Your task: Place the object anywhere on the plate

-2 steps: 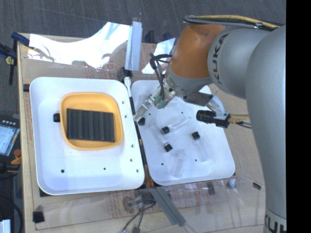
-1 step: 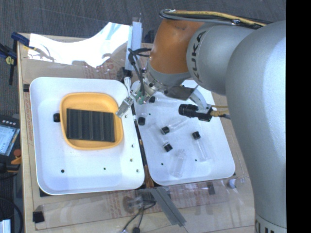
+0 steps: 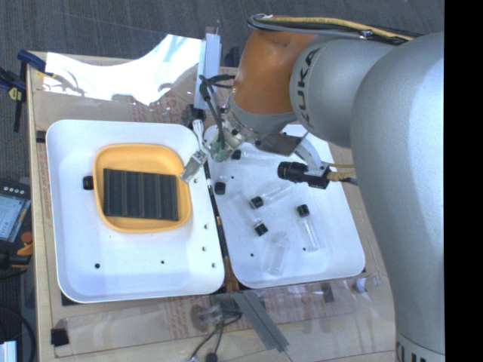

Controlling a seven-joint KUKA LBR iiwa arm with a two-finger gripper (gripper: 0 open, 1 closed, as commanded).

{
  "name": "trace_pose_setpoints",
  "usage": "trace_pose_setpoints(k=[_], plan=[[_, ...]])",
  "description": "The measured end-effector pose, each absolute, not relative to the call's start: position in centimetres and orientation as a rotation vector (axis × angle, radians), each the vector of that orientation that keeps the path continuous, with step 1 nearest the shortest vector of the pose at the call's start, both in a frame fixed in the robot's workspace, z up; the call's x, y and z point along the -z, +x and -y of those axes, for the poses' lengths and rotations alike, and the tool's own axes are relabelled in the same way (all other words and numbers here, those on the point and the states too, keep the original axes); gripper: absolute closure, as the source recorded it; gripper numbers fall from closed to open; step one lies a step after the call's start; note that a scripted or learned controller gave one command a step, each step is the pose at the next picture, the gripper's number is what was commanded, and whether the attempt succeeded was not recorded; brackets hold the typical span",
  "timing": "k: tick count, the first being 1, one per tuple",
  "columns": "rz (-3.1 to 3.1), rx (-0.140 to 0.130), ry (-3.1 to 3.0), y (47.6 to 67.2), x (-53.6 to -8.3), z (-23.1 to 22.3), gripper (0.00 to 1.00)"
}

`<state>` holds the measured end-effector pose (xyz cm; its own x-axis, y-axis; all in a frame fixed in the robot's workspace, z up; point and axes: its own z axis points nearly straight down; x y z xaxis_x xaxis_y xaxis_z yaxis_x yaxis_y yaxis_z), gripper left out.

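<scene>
You can read "KUKA" in dark letters running down the arm (image 3: pixel 324 74), where the smooth grey casing meets the glossy orange band. The claw (image 3: pixel 202 157) hangs over the seam between the two bins, at the right edge of the yellow plate (image 3: pixel 139 157). Something small, clear and greenish sits at the claw's base, but you cannot tell whether the claw is clenched, released or grasping anything, because the view is too fine there.

The plate is a rounded-square yellow dish lying in the left bin (image 3: pixel 113 270), and a dark ribbed rectangular insert (image 3: pixel 141 194) fills its middle. A small black piece (image 3: pixel 87 182) lies in the bin just beside the plate's left rim.

In the right bin (image 3: pixel 332 266) you see several clear plastic vials with black caps scattered apart: one (image 3: pixel 266 197) near the centre, one (image 3: pixel 306 225) further right, one (image 3: pixel 261 228) short one, and a capless clear one (image 3: pixel 278 251) lower down. Both bins are matte white with rounded corners. A crinkled sheet of clear film (image 3: pixel 151 70) lies on the surface behind the left bin.
</scene>
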<state>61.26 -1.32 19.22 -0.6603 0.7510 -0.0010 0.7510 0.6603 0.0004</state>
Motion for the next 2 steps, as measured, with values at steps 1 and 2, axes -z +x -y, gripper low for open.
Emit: trace_pose_setpoints(k=[1,2], plan=[[-2.863,-0.001,1.291,62.5,-20.1,3.6,0.00],[-3.023,0.000,0.847,61.7,-22.1,-1.6,0.00]])
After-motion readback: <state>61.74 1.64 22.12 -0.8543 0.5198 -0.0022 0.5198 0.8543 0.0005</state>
